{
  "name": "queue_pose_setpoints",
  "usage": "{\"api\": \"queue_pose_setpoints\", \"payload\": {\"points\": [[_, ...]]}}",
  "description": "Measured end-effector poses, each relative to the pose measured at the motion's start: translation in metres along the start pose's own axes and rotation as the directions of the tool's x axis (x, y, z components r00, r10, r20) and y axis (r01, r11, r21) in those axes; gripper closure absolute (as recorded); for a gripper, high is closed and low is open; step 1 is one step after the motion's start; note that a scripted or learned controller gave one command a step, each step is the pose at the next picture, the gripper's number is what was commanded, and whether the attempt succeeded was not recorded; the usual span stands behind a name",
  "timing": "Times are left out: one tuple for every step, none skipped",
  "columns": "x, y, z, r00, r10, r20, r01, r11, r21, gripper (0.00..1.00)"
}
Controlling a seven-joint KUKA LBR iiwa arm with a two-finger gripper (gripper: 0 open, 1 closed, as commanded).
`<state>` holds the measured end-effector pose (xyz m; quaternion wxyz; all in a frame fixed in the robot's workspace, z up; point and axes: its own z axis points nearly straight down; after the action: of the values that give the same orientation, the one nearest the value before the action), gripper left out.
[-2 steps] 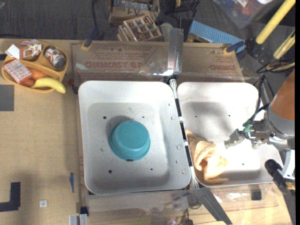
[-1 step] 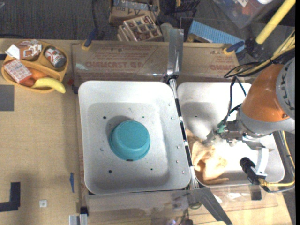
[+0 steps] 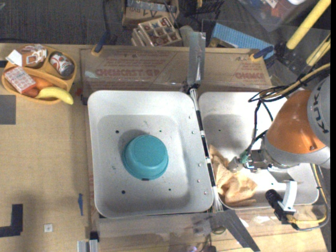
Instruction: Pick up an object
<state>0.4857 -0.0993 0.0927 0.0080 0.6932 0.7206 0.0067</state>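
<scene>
Arm is reaching into the right bin (image 3: 231,109), claw (image 3: 242,161) hanging at the tan crumpled cloth (image 3: 236,185) lower right; claw's opening cannot be told. It should be centring over a raised fold before closing.

Faint red lettering on cardboard panels (image 3: 137,71) behind both bins, upper centre: blurred, not legible. No other readable text.

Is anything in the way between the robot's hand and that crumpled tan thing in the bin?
No, nothing visible is in the way. The hand is already right at the upper edge of the tan thing in the right bin. The teal bowl sits apart in the left bin.
</scene>
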Motion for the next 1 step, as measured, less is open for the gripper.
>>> {"api": "queue_pose_setpoints", "payload": {"points": [[-0.0045, 0.0867, 0.0009, 0.991, -0.132, 0.002, 0.132, 0.991, 0.001, 0.00]]}}
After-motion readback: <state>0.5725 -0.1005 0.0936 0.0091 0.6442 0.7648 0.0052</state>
